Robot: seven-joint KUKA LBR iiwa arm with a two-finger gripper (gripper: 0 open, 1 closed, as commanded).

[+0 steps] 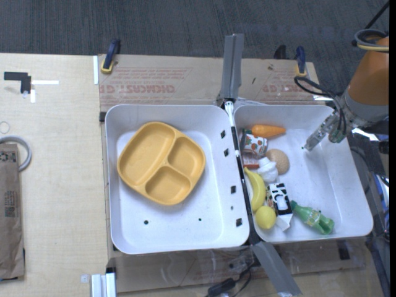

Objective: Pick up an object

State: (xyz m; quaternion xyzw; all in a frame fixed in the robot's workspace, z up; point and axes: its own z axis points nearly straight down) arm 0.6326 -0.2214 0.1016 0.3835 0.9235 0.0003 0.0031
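From my remote station, the arm (370, 82) reaches in from the right, its orange band showing above the wrist, and the jaws (314, 140) hang over the upper right part of the right bin (346, 184). I cannot tell how far they are parted — the tip is too small and blurred at this slant — and I see nothing between them.

The objects up for picking crowd the left side of that bin, well apart from the jaws. An orange carrot (268, 130) lies at the top, with a small printed cup (254, 145) just below it. A tan egg-shaped piece (279, 161) sits beside a white crumpled item (267, 169). A banana (254, 189) runs along the bin's left wall, a lemon (265, 217) at its lower end, touching a black-and-white packet (281, 201). A green bottle (314, 219) lies on its side near the bottom edge.

In the left bin (124, 228), a yellow three-compartment plate (161, 162) lies tilted on the white floor. Both bins rest on cardboard (167, 79) clamped to the table (55, 184) — a brown paper bag (10, 215) lies at the far left.
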